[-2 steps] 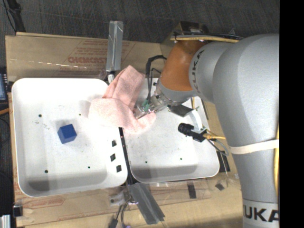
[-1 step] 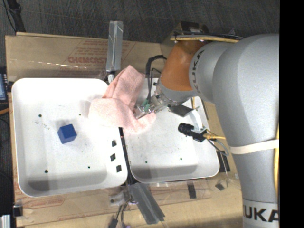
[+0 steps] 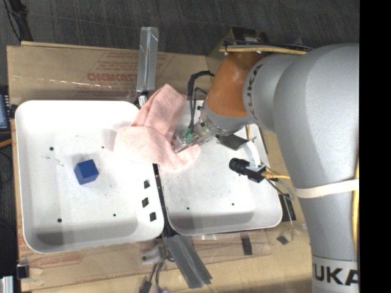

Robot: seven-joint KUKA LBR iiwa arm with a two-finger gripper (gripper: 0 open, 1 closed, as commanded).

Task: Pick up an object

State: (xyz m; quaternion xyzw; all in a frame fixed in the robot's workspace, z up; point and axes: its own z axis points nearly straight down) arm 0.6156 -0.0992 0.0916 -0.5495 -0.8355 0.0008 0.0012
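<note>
The grey arm with its orange band reached in from the right and bent down over the far left corner of the right shallow white bin. Its two-finger gripper sat low at the edge of a crumpled pale pink cloth. The fingers were pressed against the cloth's right side, with a small green-tinted part showing there, but how far apart they stood, and whether any fold lay between them, could not be told from this slanted view.

The pink cloth was draped across the divide between the two bins: its larger part lay over the far right corner of the left shallow white bin, its right end trailed down into the right bin, and one peak rose toward the back rim.

A small blue cube rested on the floor of the left bin, well apart from the cloth and the gripper. A black cylindrical part with a yellow cable hung beside the arm over the right bin. Both bins stood side by side on the brown cardboard-covered table, and a grey metal bar stood upright behind the left bin.
</note>
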